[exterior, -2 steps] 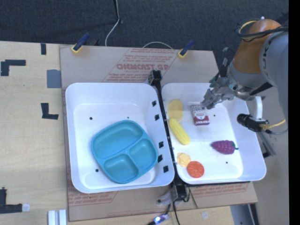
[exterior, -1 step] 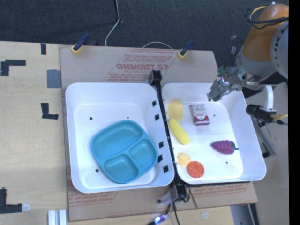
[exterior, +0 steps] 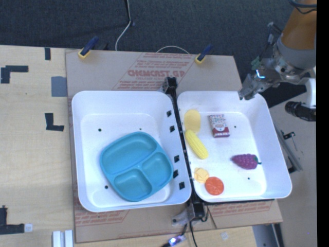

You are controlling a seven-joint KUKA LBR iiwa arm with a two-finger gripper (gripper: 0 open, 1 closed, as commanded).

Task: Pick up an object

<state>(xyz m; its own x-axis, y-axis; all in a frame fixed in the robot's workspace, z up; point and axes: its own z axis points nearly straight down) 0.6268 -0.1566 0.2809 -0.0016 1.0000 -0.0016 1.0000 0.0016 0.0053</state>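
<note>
holding a blue tray (exterior: 136,165), the left bin (exterior: 82,107); toy food in the right bin (exterior: 275,153)

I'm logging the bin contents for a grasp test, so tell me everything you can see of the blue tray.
The blue tray is a light blue plate of smooth, plastic-looking material with rounded corners and three compartments: one long, two smaller. It lies flat, face up, turned at an angle, in the left bin, toward its near side. Nothing lies in its compartments, and nothing touches it but the bin floor. The gripper is far off, at the right bin's far corner.
</note>
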